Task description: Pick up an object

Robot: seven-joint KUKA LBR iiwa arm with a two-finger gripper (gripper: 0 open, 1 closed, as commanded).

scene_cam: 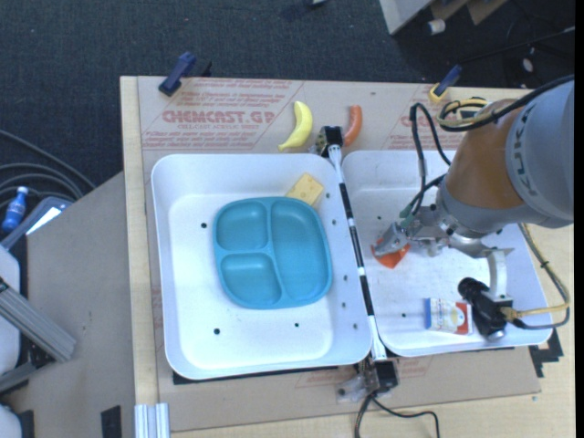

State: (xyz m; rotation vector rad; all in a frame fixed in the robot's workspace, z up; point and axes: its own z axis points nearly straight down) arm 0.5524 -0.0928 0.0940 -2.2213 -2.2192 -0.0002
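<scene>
Gripper (391, 245) low in right bin (511, 176), fingers closed around orange piece (391, 258); grasp looks made, lift left.

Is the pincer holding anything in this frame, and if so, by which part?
It cannot be told. The pincer is down in the right bin right at a small orange object, but the view does not show the object between its fingers.

arm (511, 167): cut off at right edge | orange object (391, 257): partly hidden (under claw (391, 241))
</scene>
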